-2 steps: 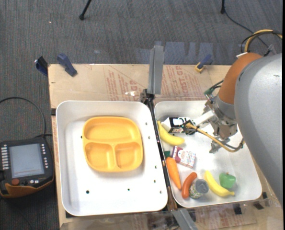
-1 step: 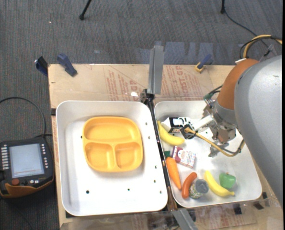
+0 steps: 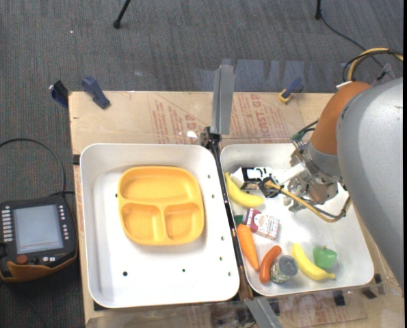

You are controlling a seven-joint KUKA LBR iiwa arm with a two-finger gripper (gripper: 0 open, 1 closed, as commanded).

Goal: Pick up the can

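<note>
Now | can well apart from pincer; untouched

Yellow divided plastic tray in left white bin; small grey can in right white bin, between red chili, yellow banana.

- The arm was one big smooth grey shell, rounded and kinda matte, and a bit blurry being so close to the camera.
- The orange band above the wrist was dome-shaped and really bright against all that grey.
- The wrist itself was a darker grey ring with a lighter rim.
- The gripper was pale, metal-looking hardware, honestly too small to make out details.
- Yellow and black cables looped near the arm's top.
</note>
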